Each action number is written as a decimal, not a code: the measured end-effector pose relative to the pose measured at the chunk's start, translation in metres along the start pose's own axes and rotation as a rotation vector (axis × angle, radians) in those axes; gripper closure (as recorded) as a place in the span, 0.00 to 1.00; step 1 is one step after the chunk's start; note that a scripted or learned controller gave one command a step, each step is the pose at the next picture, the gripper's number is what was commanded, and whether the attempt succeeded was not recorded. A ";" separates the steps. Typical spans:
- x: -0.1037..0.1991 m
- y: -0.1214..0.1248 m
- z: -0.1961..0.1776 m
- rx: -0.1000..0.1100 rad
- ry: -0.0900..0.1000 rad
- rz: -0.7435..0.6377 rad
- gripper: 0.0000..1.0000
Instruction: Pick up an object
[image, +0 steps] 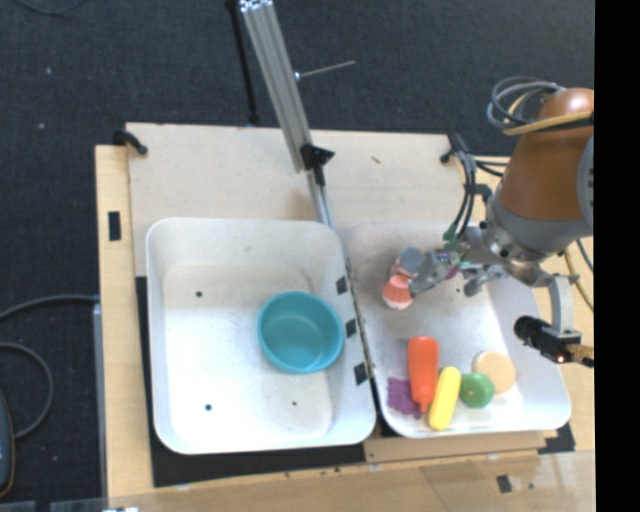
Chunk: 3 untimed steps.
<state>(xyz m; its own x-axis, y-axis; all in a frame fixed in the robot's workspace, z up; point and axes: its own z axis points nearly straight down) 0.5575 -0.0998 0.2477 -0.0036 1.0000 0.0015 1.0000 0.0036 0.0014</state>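
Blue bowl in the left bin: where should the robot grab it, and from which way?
Probably by its rim, coming straight down from above. The blue bowl sits upright and open, apart from other things, and looks too wide to straddle. One finger inside and one outside the thin wall, on the side nearer the gripper, seems the likeliest hold.

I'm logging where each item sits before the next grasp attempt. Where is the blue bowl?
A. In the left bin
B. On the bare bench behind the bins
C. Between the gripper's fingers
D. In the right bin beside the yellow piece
A: the blue bowl sits upright inside the left bin, apart from the gripper.
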 end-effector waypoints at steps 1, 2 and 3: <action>0.000 0.000 0.000 -0.001 0.000 0.001 0.00; -0.007 0.008 0.055 0.005 -0.004 0.005 0.00; 0.000 0.008 0.115 0.006 -0.003 0.006 0.00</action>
<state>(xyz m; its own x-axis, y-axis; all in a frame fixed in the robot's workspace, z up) 0.5658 -0.0995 0.1331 0.0027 1.0000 -0.0019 1.0000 -0.0027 -0.0048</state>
